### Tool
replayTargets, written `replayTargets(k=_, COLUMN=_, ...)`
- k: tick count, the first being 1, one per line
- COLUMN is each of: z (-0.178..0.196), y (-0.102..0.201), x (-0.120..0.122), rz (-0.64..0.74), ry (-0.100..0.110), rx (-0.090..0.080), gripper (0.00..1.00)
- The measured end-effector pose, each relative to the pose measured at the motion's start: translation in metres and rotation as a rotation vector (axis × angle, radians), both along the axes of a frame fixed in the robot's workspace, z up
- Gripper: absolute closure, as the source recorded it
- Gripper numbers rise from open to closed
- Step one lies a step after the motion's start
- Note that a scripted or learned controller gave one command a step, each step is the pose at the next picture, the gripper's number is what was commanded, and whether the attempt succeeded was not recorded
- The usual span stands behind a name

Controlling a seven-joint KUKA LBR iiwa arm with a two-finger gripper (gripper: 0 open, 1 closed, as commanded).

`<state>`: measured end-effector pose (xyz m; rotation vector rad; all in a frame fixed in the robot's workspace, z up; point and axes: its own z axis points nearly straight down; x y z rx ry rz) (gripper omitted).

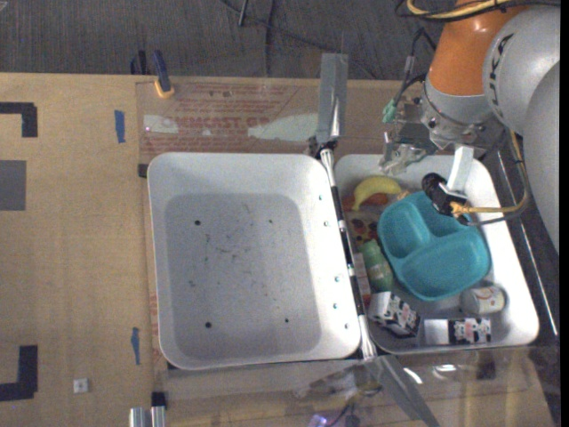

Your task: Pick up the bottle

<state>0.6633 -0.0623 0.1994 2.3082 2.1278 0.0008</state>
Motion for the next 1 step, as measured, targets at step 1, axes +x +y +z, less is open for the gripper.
replayTargets(k=1, z=0.0460, y=0.0240, x=0.0040, rz=-0.146, ry=0.000, rx=0.000, gripper=1.00)
